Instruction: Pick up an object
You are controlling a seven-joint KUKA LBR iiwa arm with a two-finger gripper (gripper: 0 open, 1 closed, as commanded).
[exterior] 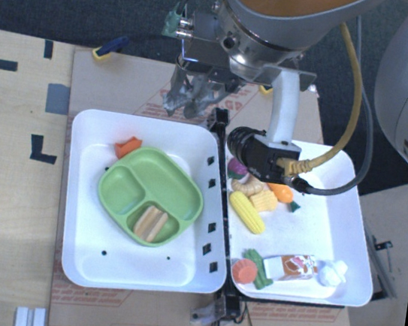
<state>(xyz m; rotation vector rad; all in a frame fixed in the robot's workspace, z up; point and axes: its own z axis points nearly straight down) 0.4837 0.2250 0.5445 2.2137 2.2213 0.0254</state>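
The claw [192, 97] is poised beyond the green divided plate [147, 184], over the left bin's [120, 117] far rim; its state cannot be told (nothing is seen held). Approach is judged in hand. The orange toy piece [127, 145], just beside the plate's far edge, is nearest; a descent clear of the rim is needed.

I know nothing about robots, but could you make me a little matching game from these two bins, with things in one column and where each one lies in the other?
Things:
1. green plate
2. tan roll
3. corn cob
4. bottle

Places:
A. right-hand bin, along its front edge
B. floor of the left-hand bin
C. right-hand bin, by the edge the bins share
D. in a plate compartment

Pairs: 1-B, 2-D, 3-C, 4-A
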